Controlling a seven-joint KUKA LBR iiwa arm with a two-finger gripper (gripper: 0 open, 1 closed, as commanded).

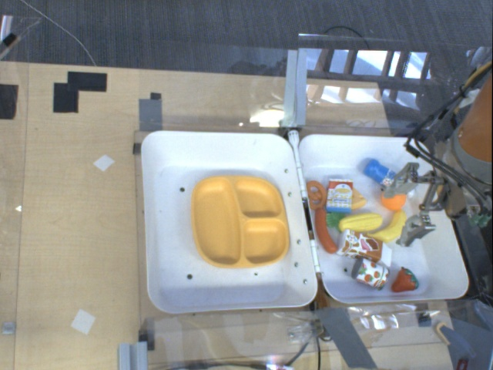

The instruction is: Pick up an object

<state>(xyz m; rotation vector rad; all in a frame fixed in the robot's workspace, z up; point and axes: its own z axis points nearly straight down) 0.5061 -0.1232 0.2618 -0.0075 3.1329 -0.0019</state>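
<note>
Two-finger metal gripper (410, 203): fingers spread apart, grasping nothing, above right white bin (454, 284) (beside small orange round toy (394, 202) and yellow plastic banana (390, 228)). Left white bin (166, 230): yellow compartment tray (239, 220).

Pale wooden bench (69, 230) bearing two shallow white plastic bins (166, 206), both left of the gripper (412, 203) jaws.

Divided tray (239, 220) in left bin (166, 206), toy foods (362, 233) heaped in right bin (447, 272), pincer (408, 203) above right bin's far-right part
</note>
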